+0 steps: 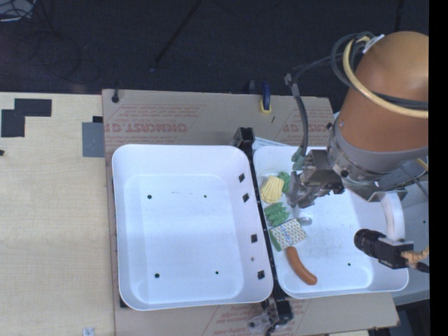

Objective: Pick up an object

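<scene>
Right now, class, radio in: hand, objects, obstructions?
Hand low in right bin, over green pieces. Corn and sausage lie loose. Grip unconfirmed.

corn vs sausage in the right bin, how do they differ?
The corn is yellow and stubby; the sausage is orange-red, longer and thinner. The corn lies near the bin's far part, close by the claw; the sausage lies near the front edge, well away from it. The corn touches green items; the sausage lies alone. Both rest in the right bin, near the divider.
</scene>
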You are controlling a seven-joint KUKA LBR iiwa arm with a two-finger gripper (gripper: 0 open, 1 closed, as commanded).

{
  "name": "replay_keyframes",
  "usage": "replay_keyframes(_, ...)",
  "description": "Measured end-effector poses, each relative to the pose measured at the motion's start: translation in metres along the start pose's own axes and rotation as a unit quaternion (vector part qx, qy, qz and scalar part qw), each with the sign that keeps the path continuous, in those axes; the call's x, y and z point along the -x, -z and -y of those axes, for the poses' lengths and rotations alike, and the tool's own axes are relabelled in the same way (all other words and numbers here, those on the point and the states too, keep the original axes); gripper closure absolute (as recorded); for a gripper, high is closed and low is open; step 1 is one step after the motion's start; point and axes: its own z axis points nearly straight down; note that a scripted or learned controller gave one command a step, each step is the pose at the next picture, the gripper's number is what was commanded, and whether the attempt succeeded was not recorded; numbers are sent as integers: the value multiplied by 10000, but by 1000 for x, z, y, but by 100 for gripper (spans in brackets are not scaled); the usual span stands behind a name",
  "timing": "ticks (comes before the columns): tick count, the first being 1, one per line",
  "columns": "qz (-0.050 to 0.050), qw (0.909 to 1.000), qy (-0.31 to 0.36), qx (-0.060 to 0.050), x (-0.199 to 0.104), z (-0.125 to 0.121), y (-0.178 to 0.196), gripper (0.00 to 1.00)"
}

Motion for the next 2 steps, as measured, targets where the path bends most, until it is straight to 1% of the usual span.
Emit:
replay_keyframes(1, 3, 10000, 2, -16, 1, 0, 9, 100)
replay_keyframes(2, 4, 10000, -17, 39, 9, -72, 9, 100)
